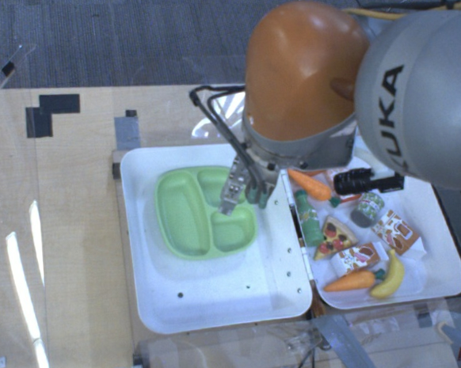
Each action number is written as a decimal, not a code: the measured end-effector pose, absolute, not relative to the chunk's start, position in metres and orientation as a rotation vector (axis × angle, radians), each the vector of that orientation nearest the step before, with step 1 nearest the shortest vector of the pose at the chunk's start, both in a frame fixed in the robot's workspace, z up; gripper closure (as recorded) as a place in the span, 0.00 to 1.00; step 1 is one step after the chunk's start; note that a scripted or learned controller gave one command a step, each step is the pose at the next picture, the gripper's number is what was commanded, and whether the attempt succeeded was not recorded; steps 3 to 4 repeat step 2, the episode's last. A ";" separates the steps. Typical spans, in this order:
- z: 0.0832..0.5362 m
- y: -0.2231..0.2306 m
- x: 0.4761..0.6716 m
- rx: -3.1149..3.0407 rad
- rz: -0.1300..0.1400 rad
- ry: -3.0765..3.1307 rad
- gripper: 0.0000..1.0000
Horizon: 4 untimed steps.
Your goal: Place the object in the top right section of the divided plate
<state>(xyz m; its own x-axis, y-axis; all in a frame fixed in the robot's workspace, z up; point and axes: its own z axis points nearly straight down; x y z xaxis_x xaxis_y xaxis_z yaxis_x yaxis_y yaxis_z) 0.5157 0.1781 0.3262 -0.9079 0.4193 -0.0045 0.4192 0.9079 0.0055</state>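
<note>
Two fingers (pixel 243 192) hang over the green divided plate's (pixel 187 218) top right section; their grip I cannot tell.

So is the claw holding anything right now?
Claw: over the green divided plate; open or closed, cannot be told, and nothing can be seen in it.

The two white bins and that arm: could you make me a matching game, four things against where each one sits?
Things:
1. light green divided plastic plate
2. yellow toy banana
3. pizza slice toy
4. two-finger metal gripper

Places:
A. right bin, near its front edge
B. above the plate's right side
C. left bin
D. right bin, middle, beside a green bottle

Pairs: 1-C, 2-A, 3-D, 4-B
</note>
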 end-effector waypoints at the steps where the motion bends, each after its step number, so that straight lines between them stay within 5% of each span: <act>1: 0.205 0.084 0.488 0.797 0.004 3.034 1.00; 2: 0.234 0.155 0.546 0.638 0.007 3.070 1.00; 4: 0.234 0.155 0.546 0.638 0.007 3.070 1.00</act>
